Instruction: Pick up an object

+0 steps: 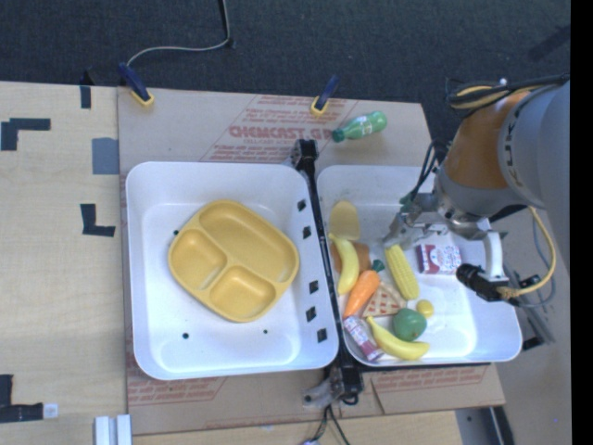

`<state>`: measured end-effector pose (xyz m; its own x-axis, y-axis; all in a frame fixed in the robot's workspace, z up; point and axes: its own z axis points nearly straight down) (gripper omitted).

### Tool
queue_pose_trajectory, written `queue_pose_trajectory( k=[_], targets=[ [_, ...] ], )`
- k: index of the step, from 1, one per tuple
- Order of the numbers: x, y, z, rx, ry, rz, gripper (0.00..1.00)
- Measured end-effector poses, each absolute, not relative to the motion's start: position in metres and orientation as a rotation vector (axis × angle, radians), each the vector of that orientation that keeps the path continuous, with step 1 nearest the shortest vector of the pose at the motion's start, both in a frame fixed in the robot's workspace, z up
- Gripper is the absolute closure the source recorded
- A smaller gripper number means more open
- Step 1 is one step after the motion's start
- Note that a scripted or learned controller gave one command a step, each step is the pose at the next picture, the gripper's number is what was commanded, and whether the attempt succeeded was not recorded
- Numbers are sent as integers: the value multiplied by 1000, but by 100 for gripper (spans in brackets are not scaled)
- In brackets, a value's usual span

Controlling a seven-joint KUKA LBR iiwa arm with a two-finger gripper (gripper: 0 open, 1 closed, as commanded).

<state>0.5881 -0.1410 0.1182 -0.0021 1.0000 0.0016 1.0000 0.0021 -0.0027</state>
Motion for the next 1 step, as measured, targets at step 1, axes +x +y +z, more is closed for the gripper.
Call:
queue_pose_trajectory(
  k=[1],
  targets=[
    [595,-63,267,-2219,-2226,-3,100]
  ],
)
